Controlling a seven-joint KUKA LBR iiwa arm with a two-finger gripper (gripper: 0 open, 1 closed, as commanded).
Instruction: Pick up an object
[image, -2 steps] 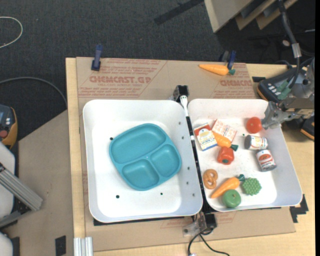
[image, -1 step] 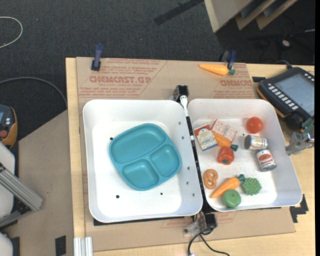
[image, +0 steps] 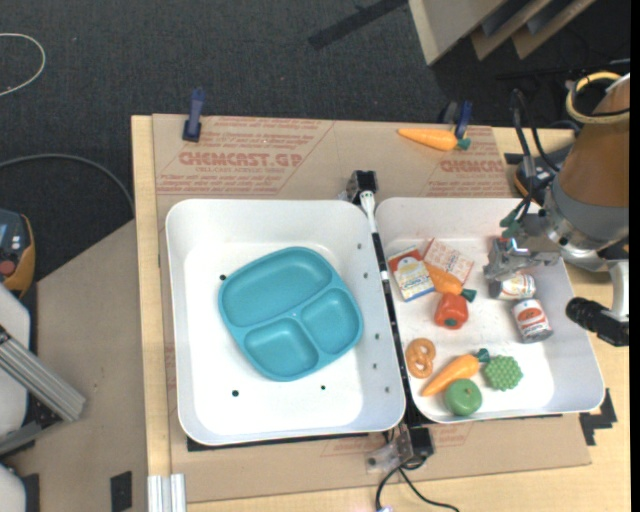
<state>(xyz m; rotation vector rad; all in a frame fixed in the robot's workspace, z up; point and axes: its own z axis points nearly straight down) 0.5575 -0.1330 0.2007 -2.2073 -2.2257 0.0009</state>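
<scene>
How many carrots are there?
2. One carrot lies in the right bin between the pretzel and the green apple; the other carrot lies on the board behind that bin.

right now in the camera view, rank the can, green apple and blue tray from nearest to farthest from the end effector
From the end effector:
1. Can, just below it in the right bin.
2. Green apple, at that bin's front edge.
3. Blue tray, over in the left bin.

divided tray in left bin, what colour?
Teal blue, plain; the divided tray shows clearly in the camera view.
</scene>
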